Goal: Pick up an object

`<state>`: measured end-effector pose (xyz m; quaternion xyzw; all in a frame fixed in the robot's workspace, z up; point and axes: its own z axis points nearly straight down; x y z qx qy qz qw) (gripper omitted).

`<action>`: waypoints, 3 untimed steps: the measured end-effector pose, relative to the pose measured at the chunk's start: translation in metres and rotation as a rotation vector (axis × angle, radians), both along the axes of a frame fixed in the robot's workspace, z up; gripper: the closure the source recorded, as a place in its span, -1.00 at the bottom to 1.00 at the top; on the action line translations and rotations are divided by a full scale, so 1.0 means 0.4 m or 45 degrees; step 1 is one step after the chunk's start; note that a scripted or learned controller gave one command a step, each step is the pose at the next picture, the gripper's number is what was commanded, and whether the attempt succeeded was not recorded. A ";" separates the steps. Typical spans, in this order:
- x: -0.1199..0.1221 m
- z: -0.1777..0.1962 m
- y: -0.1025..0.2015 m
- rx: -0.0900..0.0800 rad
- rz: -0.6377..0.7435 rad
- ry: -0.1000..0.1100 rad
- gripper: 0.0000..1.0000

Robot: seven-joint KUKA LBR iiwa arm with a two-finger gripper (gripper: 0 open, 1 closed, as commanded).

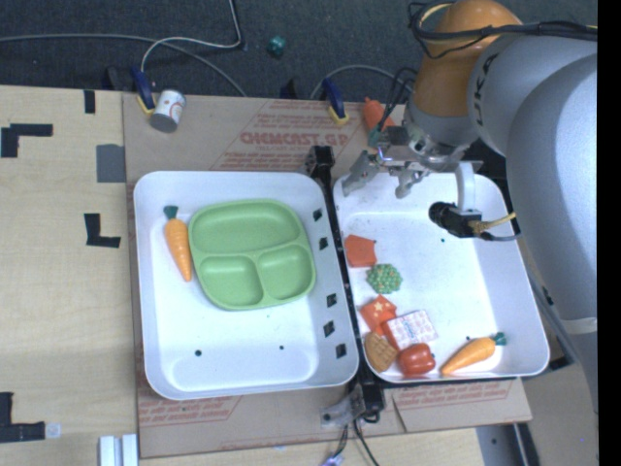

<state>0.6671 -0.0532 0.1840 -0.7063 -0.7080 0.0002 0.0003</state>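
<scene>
Dark grey carpet floor (146, 8) across the top, thin cable (194, 39) looping over it, small teal bit (277, 44) lying near. Light wood bench top (49, 260) at left, with dark tape marks (97, 231) and a grey patch (111, 162). Brown printed cardboard sheet (262, 139) laid over the bench. Blue clamps (145, 91) on its far edge, white roll (168, 108) just beside. Even, flat lighting.

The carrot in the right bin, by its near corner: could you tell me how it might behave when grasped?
The carrot looks like a smooth, stiff plastic toy, so probably light. Its tapered, rounded body may slip from a pinch or roll if nudged. It lies close to the right bin's wall, which could crowd the hand.
</scene>
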 end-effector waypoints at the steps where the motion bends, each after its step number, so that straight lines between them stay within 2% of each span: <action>1: -0.120 0.000 0.068 0.000 -0.001 0.001 -1.00; 2: -0.176 0.000 -0.001 -0.002 -0.002 0.001 -1.00; 3: -0.137 -0.205 -0.103 0.003 -0.001 -0.008 -1.00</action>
